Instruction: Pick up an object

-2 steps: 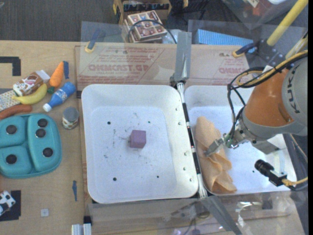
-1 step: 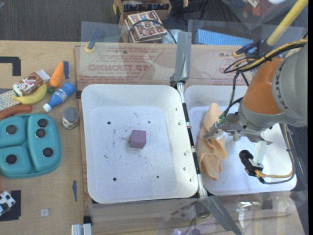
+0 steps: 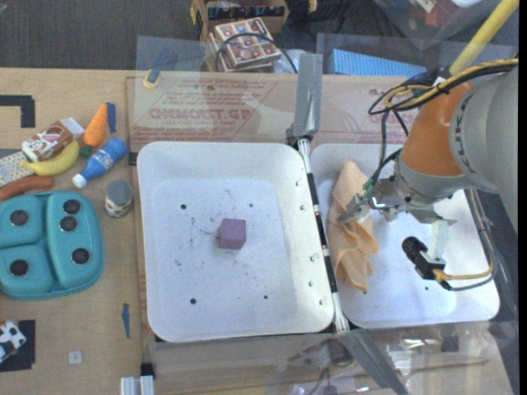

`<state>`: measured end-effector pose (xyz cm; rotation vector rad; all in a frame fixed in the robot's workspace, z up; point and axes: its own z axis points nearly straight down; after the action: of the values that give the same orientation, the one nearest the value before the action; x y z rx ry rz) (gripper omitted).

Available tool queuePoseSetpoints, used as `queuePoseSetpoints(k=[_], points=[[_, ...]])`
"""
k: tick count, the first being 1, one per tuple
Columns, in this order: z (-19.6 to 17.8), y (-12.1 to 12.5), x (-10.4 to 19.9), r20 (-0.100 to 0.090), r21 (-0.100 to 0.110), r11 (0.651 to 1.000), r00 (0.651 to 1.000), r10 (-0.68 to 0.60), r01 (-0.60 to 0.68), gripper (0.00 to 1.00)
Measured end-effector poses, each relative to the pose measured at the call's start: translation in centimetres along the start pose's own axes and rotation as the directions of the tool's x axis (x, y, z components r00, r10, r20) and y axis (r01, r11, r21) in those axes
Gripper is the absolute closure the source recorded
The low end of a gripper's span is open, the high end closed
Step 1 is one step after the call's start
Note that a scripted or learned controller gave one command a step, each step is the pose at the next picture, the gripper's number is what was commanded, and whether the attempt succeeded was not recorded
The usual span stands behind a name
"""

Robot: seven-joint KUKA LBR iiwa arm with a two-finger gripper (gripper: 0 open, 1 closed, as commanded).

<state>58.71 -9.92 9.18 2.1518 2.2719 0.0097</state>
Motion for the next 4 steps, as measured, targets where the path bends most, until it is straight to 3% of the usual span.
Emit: queuePoseSetpoints(k=[1, 2, 3, 4], points=[[-0.1, -5.4, -0.2, -0.003, -0.004, 0.991, 0.991, -0.131, 0.131, 0.00], [0.0, 1.2, -1.0, 0.000, -0.003, 0.994, 0.994, -0.107, 0.107, 0.00], [-0.1, -1.7, 0.4, 0.000, -0.005, 0.982, 0.982, -0.189, 0.189, 0.00], [-0.1, -6.0, -0.2, -0.003, -0.005, 0.994, 0.994, -0.105, 0.105, 0.00]])
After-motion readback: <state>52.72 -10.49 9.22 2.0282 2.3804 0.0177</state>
